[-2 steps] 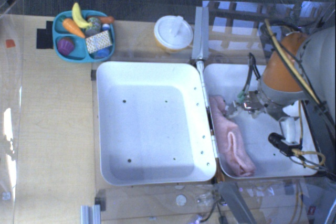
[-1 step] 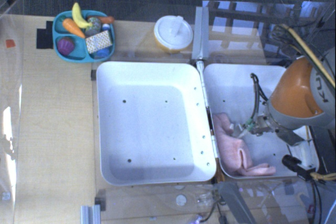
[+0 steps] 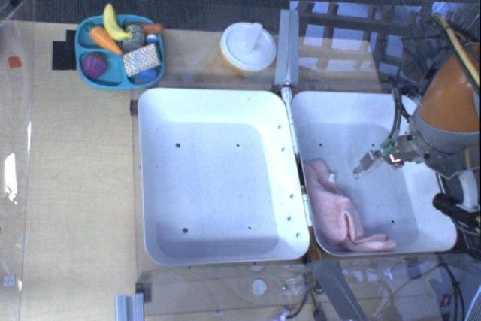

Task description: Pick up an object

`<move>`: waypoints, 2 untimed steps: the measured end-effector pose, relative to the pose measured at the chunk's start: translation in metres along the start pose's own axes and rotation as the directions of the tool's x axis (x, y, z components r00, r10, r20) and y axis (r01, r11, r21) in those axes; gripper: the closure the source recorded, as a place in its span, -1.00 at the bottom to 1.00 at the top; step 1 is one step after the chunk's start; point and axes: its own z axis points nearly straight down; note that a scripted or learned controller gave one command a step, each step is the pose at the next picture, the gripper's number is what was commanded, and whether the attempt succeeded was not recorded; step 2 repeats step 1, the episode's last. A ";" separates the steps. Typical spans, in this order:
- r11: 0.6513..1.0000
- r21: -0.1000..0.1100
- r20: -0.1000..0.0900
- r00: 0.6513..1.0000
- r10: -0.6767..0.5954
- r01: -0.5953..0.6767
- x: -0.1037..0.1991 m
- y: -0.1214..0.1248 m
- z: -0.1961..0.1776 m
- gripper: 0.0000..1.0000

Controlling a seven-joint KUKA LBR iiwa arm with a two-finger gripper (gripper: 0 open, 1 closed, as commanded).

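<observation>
Gripper (image 3: 366, 162) on the grey arm with the orange band (image 3: 449, 107) hangs over the middle of the right shallow white bin (image 3: 421, 113), reaching in from the right edge. Its thin fingers point down and to the left; whether they are spread or pressed together cannot be told at this size. Nothing is seen between them.

Bench contents, left to right:

A small black rectangular pad (image 3: 64, 54) lies on the pale wooden bench top (image 3: 68, 184) at the far left, touching the side of a blue compartment tray (image 3: 84, 77). That tray holds toy food: a yellow banana (image 3: 113, 22), an orange carrot (image 3: 104, 39), a purple rounded piece (image 3: 94, 65) and a speckled pale block (image 3: 142, 59), among other small items too small to identify.

A round white lidded container with a yellow rim (image 3: 249, 47) stands behind the bins, near the back right corner of the left shallow white bin (image 3: 150, 184).

The left bin shows only small dark dots on its floor.

A grey metal divider (image 3: 285, 41) runs back from the seam between the two bins.

The right bin holds the soft pink crumpled cloth (image 3: 336, 210), lying in the front left part against the left wall and reaching toward the front wall. The cloth is below and left of the gripper, apart from it.
</observation>
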 end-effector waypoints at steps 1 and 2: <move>0.998 -0.006 0.002 0.998 -0.061 0.061 0.045 0.014 0.052 -1.00; 0.998 -0.006 0.002 0.998 -0.061 0.061 0.045 0.014 0.052 -1.00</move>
